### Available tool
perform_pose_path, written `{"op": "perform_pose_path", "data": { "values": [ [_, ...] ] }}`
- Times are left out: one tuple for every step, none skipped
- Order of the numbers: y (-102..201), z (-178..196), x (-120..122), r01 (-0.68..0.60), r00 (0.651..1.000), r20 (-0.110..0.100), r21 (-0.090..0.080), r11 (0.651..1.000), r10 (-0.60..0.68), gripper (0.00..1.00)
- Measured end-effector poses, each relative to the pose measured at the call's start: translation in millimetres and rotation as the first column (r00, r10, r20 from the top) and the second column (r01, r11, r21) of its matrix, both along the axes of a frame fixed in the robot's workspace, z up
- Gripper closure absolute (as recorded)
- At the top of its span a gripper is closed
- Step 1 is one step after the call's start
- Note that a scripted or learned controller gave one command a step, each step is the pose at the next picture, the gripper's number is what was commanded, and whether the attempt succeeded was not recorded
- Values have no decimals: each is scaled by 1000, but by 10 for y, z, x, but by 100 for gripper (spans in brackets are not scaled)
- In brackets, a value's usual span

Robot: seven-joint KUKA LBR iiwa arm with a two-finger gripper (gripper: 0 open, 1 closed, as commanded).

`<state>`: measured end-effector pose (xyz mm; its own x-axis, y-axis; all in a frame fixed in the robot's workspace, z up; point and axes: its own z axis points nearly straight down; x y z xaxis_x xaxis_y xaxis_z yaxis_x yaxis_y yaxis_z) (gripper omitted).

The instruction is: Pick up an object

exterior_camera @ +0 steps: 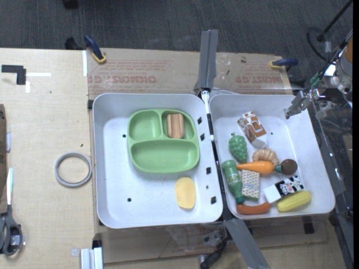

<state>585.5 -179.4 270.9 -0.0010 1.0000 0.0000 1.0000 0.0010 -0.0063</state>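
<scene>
The right bin (303,133) holds a jumble of toy food: a small house-shaped carton (252,126), green grapes (238,147), a croissant (265,156), a carrot (257,167), a brown ball (288,166), a green bottle (230,178), a waffle square (250,184), a red sausage (253,208), a black-and-white box (284,188) and a yellow corn cob (293,202). My gripper (295,105) hangs over the far right corner of this bin, well above and apart from the objects, with nothing visibly in it.
The left bin (109,167) carries a green divided tray (164,150) with a tan sausage roll (175,125) in one compartment, and a yellow oval piece (185,193) beside it. A tape ring (73,168) and scissors (10,228) lie on the bench at left.
</scene>
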Motion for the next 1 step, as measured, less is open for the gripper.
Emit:
{"op": "perform_pose_path", "data": {
  "values": [
    [501, -989, 401, 107, 994, -1, -1, 994, -107, 0]
  ]
}}
